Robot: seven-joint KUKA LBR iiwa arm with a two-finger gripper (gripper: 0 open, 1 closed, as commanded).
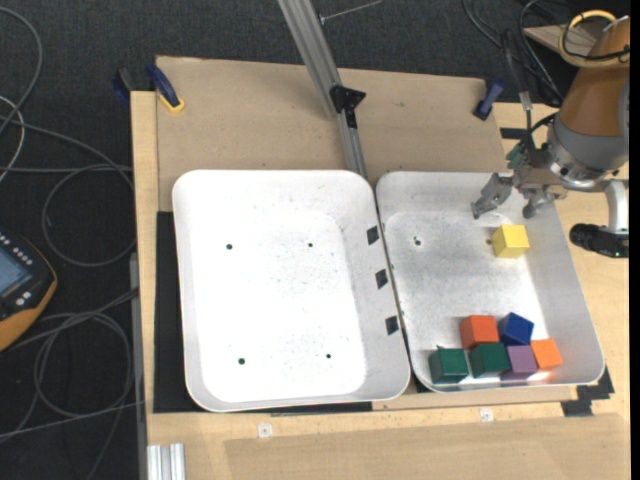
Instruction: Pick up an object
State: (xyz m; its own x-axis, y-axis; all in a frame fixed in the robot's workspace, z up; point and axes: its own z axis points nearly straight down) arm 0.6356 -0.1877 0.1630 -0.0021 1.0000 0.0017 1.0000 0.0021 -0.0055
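From the camera above the bench, my gripper [513, 197] hangs over the upper part of the right bin [440, 278], my grey wrist and orange band coming in from three o'clock. My two fingers [489, 197] are spread apart, one toward nine o'clock and one toward three, with nothing between them.

The yellow cube [510, 240] lies on the bin floor just at six o'clock from my fingertips, near but not touching, sitting alone.

Well apart from it, at the bin's five o'clock corner, the other blocks huddle together: an orange block [479, 329] and a blue block [516, 327] at the back, two green blocks [450, 364] [488, 357], a purple block [521, 359] and a second orange block [546, 352] along the front rim, touching one another.

The left bin [200, 268] lies just beside the right one, at nine o'clock, its white floor speckled with a few dark dots.
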